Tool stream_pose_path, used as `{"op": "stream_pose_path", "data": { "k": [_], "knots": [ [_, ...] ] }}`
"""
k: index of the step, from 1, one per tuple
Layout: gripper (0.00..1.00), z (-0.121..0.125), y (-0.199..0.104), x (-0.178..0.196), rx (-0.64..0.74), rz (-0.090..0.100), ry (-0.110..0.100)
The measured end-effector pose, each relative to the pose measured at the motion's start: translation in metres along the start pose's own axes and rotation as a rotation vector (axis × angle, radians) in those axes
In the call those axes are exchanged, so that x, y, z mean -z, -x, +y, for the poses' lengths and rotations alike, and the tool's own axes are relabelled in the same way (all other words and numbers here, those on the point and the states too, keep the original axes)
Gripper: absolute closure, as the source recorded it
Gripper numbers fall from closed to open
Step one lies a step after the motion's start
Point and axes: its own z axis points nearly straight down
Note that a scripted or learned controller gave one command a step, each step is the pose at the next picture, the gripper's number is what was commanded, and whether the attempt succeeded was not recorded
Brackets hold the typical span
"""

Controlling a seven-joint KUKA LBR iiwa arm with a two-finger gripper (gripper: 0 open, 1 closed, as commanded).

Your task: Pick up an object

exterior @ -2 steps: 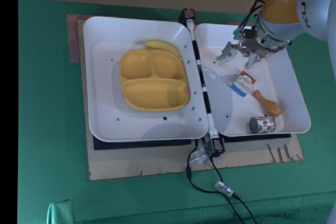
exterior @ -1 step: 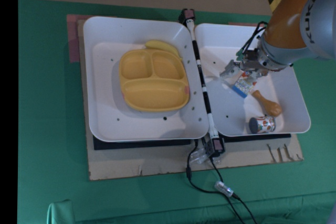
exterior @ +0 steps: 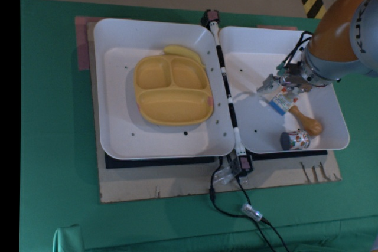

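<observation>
Cabling (exterior: 236,200) lies on the bench front. Gripper (exterior: 273,91) hangs low in the right bin (exterior: 331,144), jaw state indeterminable, over a small carton (exterior: 282,102). Wooden pestle (exterior: 306,121) and patterned cup (exterior: 295,140) lie adjacent. Recommend centring on one item before closing.

Bins (exterior: 118,144): glossy white plastic; divided tray (exterior: 171,91): smooth matt yellow plastic; bench cover (exterior: 53,127): matt green cloth; base sheet (exterior: 136,189): brown cardboard.
</observation>
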Motion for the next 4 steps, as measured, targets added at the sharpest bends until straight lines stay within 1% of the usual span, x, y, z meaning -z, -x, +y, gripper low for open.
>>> {"op": "stream_pose_path", "data": {
  "k": [1,2,3,4],
  "knots": [
    [1.0,0.003,0.005,0.015,-0.007,-0.009,0.014],
    [1.0,0.095,0.034,0.017,-0.002,0.004,-0.031],
    [1.0,0.159,0.046,0.122,-0.001,0.002,-0.028],
    [1.0,0.16,0.02,0.19,-0.003,0.002,-0.026]
  ]
}}
